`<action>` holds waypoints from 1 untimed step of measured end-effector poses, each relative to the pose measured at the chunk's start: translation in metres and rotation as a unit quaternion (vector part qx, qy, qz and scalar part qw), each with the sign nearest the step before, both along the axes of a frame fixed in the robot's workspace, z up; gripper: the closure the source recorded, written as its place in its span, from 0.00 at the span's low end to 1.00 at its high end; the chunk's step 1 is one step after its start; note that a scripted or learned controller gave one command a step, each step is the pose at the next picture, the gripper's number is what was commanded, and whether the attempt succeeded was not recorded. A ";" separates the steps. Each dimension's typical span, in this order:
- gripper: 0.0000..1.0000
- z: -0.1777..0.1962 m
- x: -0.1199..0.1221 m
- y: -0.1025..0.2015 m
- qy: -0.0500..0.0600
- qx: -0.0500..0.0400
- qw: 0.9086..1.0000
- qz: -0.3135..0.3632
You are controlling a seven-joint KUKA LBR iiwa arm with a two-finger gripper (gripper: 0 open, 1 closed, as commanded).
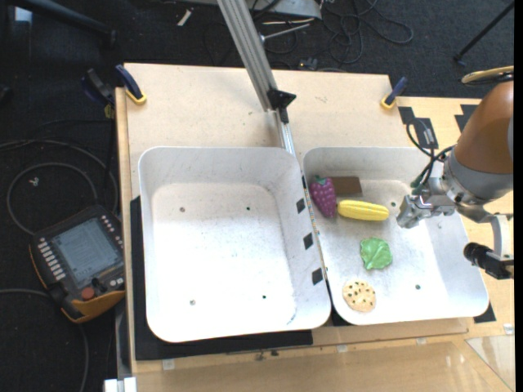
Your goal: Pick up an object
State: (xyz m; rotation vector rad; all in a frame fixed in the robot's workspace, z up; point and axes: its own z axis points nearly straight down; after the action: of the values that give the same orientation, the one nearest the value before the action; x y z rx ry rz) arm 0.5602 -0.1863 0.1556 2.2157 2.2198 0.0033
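Observation:
The right bin [458,300] holds several toy foods. A purple grape bunch [324,196] lies near its left wall, with a brown block [346,186] behind it. A yellow corn cob [363,211] lies just right of the grapes. A green leafy piece [376,253] sits near the middle, and a tan cookie [359,295] rests near the front. My gripper [411,213] reaches in from the right and hangs low just right of the corn cob's end, with nothing visibly held.
The left bin [155,243] stands beside the right one, sharing a raised middle wall [313,251]. A slanted metal pole [249,43] rises from the bench's back. Clamps [131,86] sit at the bench's back corners. A teach pendant [78,260] lies on the floor at left.

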 end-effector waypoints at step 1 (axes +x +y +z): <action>1.00 0.044 0.005 -0.005 -0.001 0.000 1.000 0.000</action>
State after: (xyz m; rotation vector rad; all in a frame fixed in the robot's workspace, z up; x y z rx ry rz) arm 0.5647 -0.1910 0.1997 2.2149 2.2188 0.0038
